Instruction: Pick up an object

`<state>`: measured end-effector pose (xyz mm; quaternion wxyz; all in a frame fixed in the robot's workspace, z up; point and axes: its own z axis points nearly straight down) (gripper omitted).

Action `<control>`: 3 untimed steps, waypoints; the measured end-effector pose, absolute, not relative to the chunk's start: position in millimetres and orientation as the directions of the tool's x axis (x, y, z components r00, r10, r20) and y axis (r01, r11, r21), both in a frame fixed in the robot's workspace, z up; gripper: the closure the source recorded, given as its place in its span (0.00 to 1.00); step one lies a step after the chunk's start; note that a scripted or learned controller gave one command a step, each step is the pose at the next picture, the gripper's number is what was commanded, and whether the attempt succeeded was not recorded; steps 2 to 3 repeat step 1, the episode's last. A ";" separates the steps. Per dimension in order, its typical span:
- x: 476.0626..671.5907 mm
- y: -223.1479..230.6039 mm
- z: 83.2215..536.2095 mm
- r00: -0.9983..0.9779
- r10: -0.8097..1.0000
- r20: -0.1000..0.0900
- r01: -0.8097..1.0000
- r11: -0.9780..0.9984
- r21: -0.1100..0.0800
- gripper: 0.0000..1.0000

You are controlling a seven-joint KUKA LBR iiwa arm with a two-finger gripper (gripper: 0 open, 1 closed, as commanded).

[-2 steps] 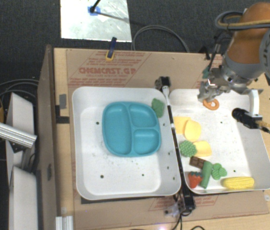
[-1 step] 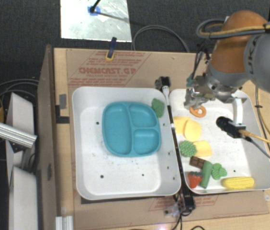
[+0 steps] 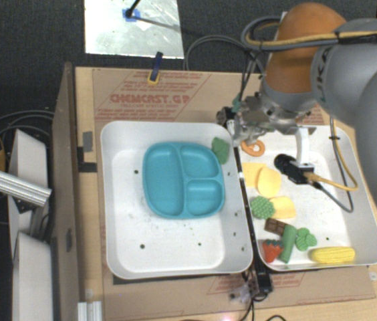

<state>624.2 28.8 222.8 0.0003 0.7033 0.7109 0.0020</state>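
The grey arm with its orange band reaches in from the right and its gripper hangs over the far end of the right-hand white bin, right by the divide between the two bins. How wide the claw stands I cannot tell, since the wrist covers it from this angle, and nothing can be seen held in it. Just beneath sits a small orange ring-shaped toy, the nearest candidate for the pick, with a green leaf-shaped piece perched on the rim beside it. Further down the bin lie yellow cheese-like slices, a knobbly green round piece, a brown block, a green broccoli-like piece and a yellow corn cob. In the left-hand white bin rests a blue divided plastic plate. My read: this is the approach, nothing lifted yet. To do it well, the claw should centre over one item, the ring looks handiest, drop straight down clear of the bin wall and the leaf, and straddle the ring's edge before closing, because a flat ring slips easily.
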 end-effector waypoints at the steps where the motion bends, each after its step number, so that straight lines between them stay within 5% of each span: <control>1: 619.6 13.6 226.5 -0.001 1.000 0.000 1.000 0.001 0.001 1.00; 3: 619.6 13.6 226.5 -0.001 1.000 0.000 1.000 0.001 0.001 1.00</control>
